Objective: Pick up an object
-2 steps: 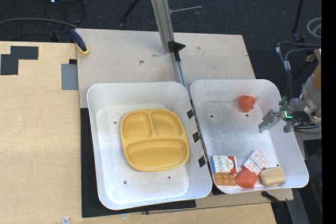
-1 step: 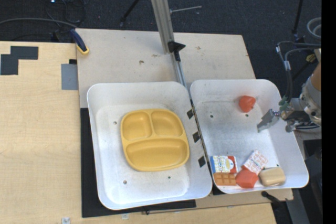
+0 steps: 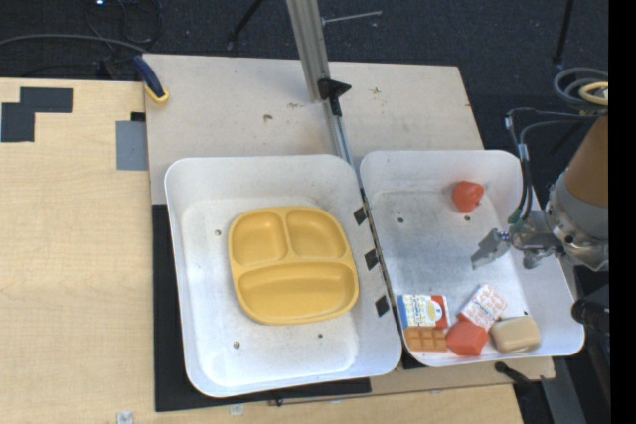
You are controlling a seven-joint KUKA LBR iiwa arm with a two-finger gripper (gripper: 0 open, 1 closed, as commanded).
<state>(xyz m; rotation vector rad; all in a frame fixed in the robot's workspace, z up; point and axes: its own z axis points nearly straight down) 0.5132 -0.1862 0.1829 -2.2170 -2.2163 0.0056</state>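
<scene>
The right bin [image 3: 427,176] holds a red-orange object [image 3: 467,195] near its far right. Along its near edge lie a small carton with a red and white label [image 3: 424,310], a waffle-like brown piece [image 3: 423,339], a red piece [image 3: 466,338], a pink and white packet [image 3: 484,305] and a tan block [image 3: 515,334]. My gripper [image 3: 494,247] hangs over the right side of this bin, below the red-orange object and above the packet, with nothing seen between its fingers.
A yellow divided plate [image 3: 292,262] lies in the left bin [image 3: 199,204]. A metal post [image 3: 306,25] rises behind the bins. The arm [image 3: 586,204] enters over the right bin's right rim.
</scene>
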